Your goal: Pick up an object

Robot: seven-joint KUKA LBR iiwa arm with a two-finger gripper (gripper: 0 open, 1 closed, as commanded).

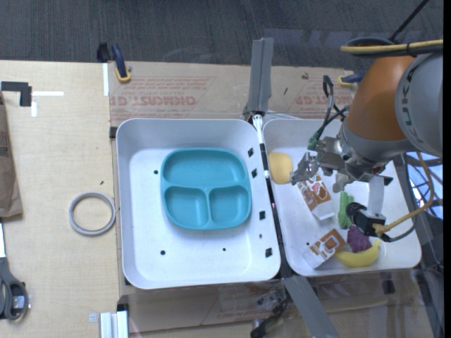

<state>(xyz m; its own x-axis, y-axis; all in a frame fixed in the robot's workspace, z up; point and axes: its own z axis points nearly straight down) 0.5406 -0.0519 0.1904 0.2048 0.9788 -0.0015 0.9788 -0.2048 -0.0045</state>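
Approach step. Gripper [318,166] hung over right bin [296,129]; whether spread or pinched, could not tell. Nearest candidate: printed packet [315,194] just below, at 6 o'clock. Next: descend, close on it.

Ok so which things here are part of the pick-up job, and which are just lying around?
For the job: the gripper above the right bin, the yellow lemon, two snack packets, green item, purple item, banana.

Lying about: teal divided plate, tape ring, scissors.
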